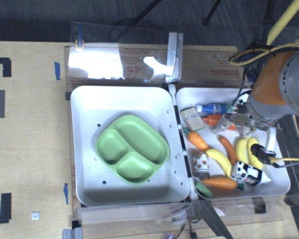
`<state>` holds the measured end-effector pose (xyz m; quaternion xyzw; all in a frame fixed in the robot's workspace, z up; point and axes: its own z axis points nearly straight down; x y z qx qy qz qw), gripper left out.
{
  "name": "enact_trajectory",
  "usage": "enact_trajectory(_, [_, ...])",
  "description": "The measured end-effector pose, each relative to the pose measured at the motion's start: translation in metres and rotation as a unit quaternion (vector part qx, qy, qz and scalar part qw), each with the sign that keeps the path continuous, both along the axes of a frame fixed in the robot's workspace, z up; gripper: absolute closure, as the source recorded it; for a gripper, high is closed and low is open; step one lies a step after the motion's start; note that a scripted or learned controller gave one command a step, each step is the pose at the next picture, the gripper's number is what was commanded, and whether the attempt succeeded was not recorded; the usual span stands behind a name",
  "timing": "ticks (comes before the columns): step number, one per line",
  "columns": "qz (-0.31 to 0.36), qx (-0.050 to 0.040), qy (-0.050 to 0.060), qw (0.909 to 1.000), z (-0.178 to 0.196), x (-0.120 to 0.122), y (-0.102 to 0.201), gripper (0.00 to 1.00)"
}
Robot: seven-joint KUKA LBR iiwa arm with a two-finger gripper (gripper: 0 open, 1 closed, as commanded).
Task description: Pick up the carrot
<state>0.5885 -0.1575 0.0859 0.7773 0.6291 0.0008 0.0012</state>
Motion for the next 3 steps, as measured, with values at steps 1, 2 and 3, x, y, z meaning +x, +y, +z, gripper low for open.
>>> enact_trajectory(1, [0.088,-0.0012,0.0,0.9961,0.0,0.013,0.002,0.0])
enact_trajectory(2, [0.144,0.001,0.003,0.9896,0.098,-0.072,0.071,0.0])
enact_trajectory(3, [0.151,0.0,0.001,0.9886,0.018,-0.026,0.031,0.0])
